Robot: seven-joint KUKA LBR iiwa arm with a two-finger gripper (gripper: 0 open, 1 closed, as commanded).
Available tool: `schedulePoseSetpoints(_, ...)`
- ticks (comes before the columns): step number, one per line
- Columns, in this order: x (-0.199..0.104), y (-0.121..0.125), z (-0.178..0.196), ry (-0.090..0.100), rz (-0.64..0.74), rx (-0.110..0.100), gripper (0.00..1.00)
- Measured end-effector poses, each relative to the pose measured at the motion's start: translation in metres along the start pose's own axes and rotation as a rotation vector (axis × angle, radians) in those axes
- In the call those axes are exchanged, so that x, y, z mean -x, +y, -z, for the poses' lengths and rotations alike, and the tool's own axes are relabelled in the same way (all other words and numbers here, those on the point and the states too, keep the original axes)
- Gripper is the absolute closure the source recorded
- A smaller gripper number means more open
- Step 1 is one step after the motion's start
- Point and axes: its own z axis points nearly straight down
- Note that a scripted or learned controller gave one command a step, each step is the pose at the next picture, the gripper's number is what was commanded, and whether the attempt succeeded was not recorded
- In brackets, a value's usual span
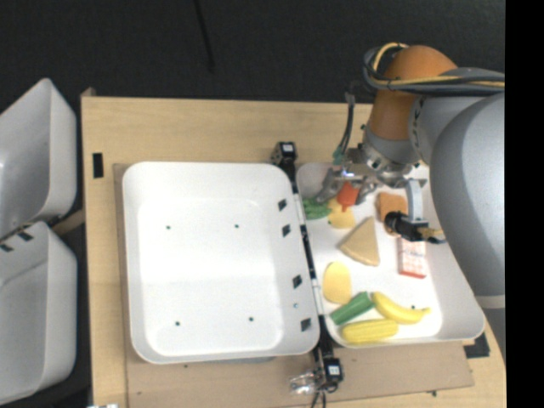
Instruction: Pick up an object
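Observation:
My gripper (348,184) hangs low over the far end of the right bin (455,300), below the orange wrist band. A small red-orange object (348,196) lies directly under it, touching or very close to it. Beside that are a green item (314,211) against the bin's left wall and a pale yellow piece (342,219). A tan wedge (362,246) lies in the middle of the bin. Nearer the front are a yellow oval (337,281), a green vegetable (350,307), a banana (401,309) and a corn cob (367,331).
The left bin (212,257) sits beside the right one, sharing a raised divider with black clips (303,245). An orange-brown item (392,204) and a red-and-white box (412,258) lie by the right bin's right side. The grey arm (463,168) covers the right edge.

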Motion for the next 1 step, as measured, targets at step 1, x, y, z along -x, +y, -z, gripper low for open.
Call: schedulePoseSetpoints(1, -0.0562, -0.0228, 0.0684, 0.012, 0.005, -0.002, 1.0)
